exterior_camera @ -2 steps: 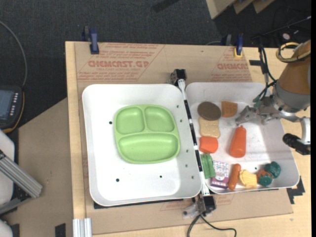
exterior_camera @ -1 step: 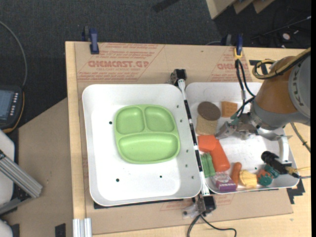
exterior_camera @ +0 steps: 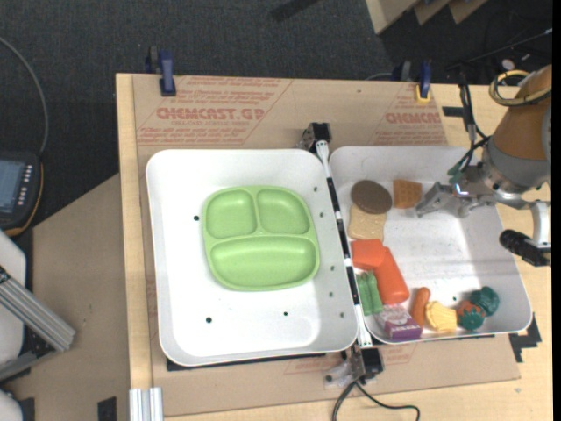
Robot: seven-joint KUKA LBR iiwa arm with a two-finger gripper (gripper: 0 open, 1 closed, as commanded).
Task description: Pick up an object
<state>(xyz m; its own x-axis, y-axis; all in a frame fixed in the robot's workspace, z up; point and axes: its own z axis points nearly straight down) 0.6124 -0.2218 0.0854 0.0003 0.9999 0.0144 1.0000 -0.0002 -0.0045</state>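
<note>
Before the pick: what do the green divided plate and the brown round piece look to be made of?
Green divided plate: probably moulded plastic, smooth with a soft sheen and rounded compartment walls. Brown round piece: seems matte, flat, uniformly brown, likely plastic or rubbery toy food; too small to tell.

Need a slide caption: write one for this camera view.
Gripper open above right bin of toy food; green plate in left bin.

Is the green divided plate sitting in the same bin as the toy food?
No, the green divided plate lies in the left bin, while the toy food lies in the right bin.
</note>
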